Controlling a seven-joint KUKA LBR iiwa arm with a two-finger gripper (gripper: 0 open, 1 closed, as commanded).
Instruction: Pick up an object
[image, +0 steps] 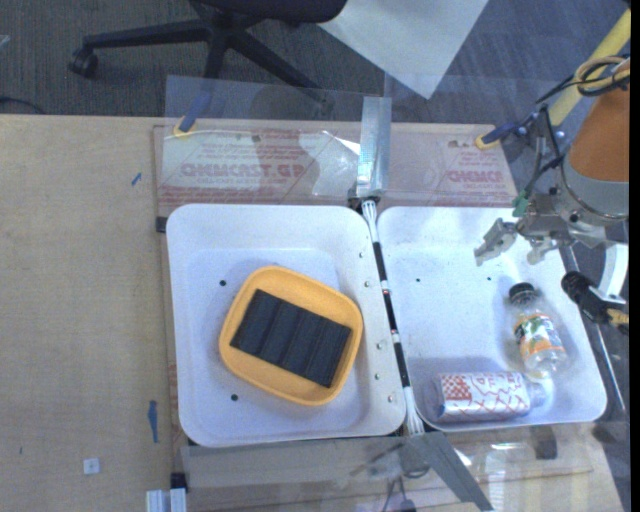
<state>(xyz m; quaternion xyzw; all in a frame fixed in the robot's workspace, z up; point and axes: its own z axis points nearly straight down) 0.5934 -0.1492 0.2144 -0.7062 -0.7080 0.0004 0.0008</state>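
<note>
Black office chair base (215, 40) beyond bench; white paper sheet (410, 40) behind; 2 blue marks (152, 420) on benchtop.

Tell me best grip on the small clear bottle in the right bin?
Grip the bottle across its clear body, just below the black cap, coming straight down. It lies on its side, cap toward the far wall, so its round flanks are exposed. The tool hangs above the same bin, fingers spread.

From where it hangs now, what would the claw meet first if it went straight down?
Probably the bare floor of the right bin: the claw, fingers spread, hangs above its upper part. The small bottle lies nearer the camera, though depth is unclear.
</note>
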